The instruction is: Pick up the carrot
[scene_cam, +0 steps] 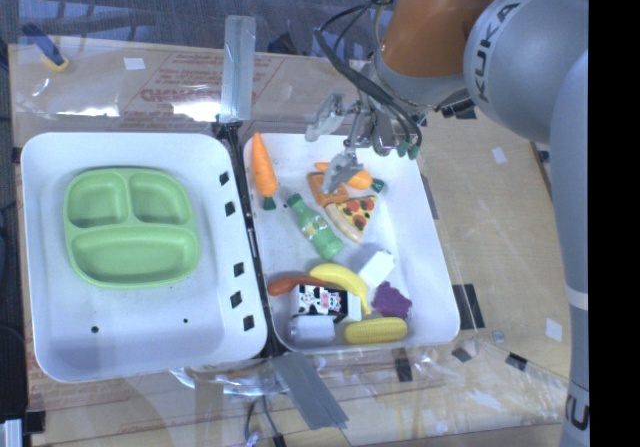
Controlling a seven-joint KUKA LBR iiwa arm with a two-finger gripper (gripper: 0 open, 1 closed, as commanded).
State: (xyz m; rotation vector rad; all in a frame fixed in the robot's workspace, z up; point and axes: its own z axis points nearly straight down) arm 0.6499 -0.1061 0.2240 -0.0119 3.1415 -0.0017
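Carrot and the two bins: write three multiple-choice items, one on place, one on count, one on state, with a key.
1. Where does the carrot lie?
A. On the green tray
B. In the right bin, near its upper-left corner
C. On the bench outside both bins

2. How many compartments does the green tray have?
A. Three
B. Five
C. One

3. How does the carrot stand to the hand?
A. Gripped in it
B. Lying apart, left of it
C. Lifted over the left bin

Key: B, it rests by the right bin wall; A, two small above one long; B, the hand hangs over the pizza slice.
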